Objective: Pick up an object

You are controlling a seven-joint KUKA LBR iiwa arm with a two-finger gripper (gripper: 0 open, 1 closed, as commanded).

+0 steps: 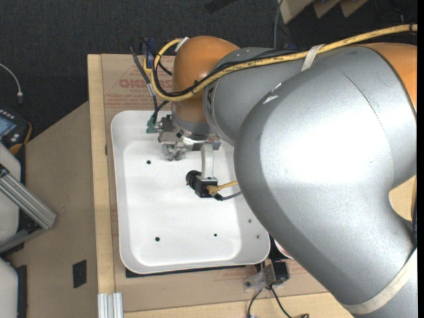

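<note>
My gripper (173, 151) hangs low over the far end of the left white bin (142, 244), close to its back wall. It is small and grey beneath the orange wrist band (199, 65). From this angle I cannot make out anything held in it. A small black unit (197, 183) with a yellow lead hangs on a white bracket just right of the gripper, over the bin's middle. The bin's white floor carries three small dark dots (157, 238).
The arm's big grey body (324, 171) covers the right side of the bench, over the right bin. Blue and yellow cables (151, 61) loop behind the wrist. The tan bench top (99, 111) frames the bin, and a metal rail (26, 201) lies off its left edge.
</note>
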